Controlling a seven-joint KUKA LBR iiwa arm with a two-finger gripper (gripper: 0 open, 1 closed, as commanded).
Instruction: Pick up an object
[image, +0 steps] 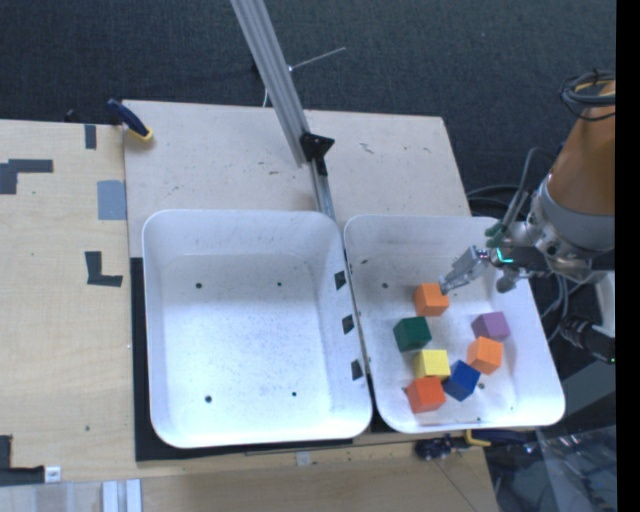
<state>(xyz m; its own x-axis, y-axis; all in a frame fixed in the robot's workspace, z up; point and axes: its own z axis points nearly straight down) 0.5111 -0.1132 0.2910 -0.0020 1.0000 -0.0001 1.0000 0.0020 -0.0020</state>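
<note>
Several small cubes lie in the right bin (520, 400): an orange cube (431, 298), a green cube (411, 333), a yellow cube (433, 362), a blue cube (462, 381), a red-orange cube (425, 394), a purple cube (490, 325) and another orange cube (484, 354). My gripper (482, 279) hangs over the bin's upper right part, just right of and above the first orange cube. It is open, and nothing sits between its fingers. One fingertip (458, 276) points down-left toward that orange cube.
The left bin (160, 300) stands beside the right one, with a shared rim between them. A slanted metal rail (285, 90) runs from the top down to the bins' junction. Cables hang at the right by the arm (585, 180).
</note>
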